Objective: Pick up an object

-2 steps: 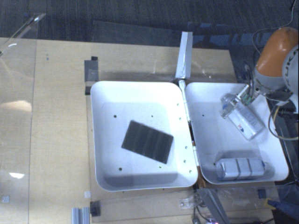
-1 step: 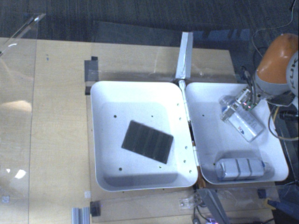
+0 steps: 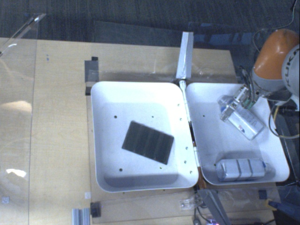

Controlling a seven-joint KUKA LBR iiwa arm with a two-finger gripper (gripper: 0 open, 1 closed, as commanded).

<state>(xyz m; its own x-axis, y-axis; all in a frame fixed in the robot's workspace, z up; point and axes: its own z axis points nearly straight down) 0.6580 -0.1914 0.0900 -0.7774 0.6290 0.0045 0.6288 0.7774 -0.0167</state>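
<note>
A dark ribbed rectangular pad [image 3: 148,142] lies flat and slightly turned in the middle of the left bin [image 3: 104,102]. A grey segmented pack with a blue end [image 3: 242,168] rests along the front wall of the right bin [image 3: 206,125]. My gripper [image 3: 230,108] hangs over the back right part of the right bin, its silvery body slanting toward the bin's right wall. It stands well behind the grey pack and far right of the dark pad. Glare and the gripper's own body hide what lies at its tip.
A metal post [image 3: 184,55] rises behind the seam between the two bins. The orange band of the arm [image 3: 276,53] and loose cables [image 3: 281,121] crowd the right edge. Light wooden bench [image 3: 47,125] spreads to the left, with small black clamps at the left bin's corners.
</note>
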